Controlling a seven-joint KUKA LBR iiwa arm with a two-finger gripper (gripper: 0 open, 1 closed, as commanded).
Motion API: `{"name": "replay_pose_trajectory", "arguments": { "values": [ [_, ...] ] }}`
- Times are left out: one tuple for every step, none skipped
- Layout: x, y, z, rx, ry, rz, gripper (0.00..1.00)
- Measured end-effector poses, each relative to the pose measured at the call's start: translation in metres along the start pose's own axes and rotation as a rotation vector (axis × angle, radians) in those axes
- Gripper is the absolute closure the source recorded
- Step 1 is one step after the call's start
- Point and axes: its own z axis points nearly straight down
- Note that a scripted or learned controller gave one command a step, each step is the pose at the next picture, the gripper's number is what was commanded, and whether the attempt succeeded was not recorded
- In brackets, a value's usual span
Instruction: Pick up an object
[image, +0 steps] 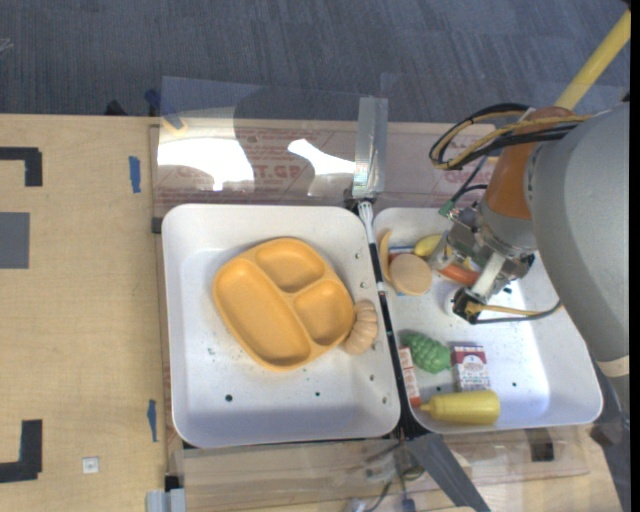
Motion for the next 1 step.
{"name": "replay_pose_trajectory", "arguments": {
  "values": [
    [0.0148, 0.0205, 0.0004, 0.042, -0.018, 0.304, 0.0]
  ]
}}
